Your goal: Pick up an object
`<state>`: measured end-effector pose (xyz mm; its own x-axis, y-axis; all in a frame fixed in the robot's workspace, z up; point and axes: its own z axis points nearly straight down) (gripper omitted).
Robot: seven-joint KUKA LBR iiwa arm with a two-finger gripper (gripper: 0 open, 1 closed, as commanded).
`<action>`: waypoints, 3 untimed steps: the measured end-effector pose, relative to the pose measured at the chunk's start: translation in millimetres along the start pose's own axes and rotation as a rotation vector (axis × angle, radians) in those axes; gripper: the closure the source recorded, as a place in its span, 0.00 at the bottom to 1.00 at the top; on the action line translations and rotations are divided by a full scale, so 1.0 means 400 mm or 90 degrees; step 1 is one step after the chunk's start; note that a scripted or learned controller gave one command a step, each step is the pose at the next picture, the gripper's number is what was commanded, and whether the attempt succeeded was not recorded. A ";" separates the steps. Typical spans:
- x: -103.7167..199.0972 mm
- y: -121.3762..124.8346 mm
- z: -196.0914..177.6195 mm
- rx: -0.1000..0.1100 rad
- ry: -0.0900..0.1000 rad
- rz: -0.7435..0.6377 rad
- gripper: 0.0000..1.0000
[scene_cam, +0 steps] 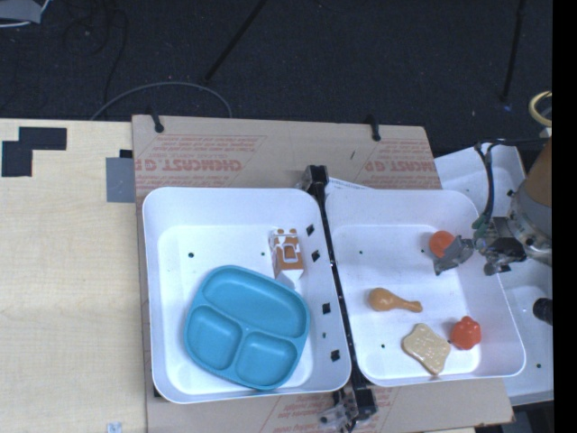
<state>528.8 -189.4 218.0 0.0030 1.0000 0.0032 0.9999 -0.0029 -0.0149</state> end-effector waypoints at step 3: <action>-0.028 -0.002 0.246 -0.006 -0.001 -0.002 0.00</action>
<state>526.4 -200.5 119.7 0.0003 1.0000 0.0021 1.0000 -0.0003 -0.0058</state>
